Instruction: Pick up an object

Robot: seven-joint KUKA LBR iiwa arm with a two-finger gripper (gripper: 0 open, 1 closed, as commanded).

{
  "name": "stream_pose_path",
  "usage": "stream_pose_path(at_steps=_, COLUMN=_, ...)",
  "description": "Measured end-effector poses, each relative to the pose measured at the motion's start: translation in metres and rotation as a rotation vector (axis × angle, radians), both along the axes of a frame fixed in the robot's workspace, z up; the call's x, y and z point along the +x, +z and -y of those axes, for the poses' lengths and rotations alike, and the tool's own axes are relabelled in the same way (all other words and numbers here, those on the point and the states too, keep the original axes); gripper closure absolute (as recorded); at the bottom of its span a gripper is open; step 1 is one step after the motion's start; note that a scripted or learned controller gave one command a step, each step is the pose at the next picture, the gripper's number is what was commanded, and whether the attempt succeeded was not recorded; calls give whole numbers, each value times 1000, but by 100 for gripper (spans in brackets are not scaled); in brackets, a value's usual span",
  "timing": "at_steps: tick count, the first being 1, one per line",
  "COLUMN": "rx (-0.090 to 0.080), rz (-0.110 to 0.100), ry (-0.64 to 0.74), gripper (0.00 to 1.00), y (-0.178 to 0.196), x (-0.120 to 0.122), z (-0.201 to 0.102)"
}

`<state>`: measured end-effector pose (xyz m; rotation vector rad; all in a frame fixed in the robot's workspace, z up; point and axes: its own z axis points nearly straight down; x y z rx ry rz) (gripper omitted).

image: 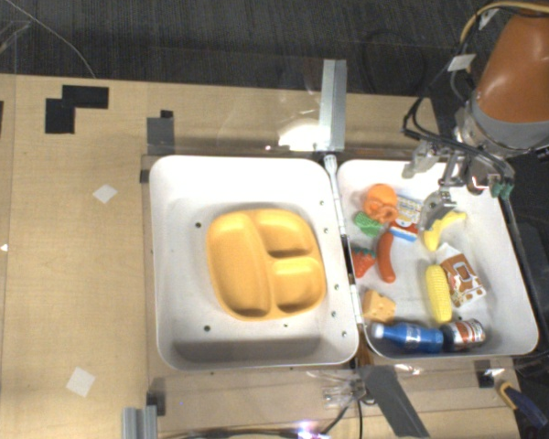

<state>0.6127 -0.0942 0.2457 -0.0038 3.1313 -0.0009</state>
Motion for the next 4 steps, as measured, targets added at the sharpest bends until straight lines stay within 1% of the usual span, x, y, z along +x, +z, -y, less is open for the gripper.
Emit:
stream_pose_path(at_steps=1, rx=3, rz=-6, ry=-369, gripper=0, y=-97, x=-9, z=10)
stream_pose_path(at_steps=2, rx=-8, rz=29, ry=-540, gripper=0, y=-145, x=-11, z=4)
stream_pose_path(at_steps=3, rx=2, rz=51, ry=-534, gripper=100, y=-129, x=-4, z=0)
stream_pose_path(at_steps=4, rx=1, rz=50, ry=-534, gripper=0, y=-130, x=-5, z=0)
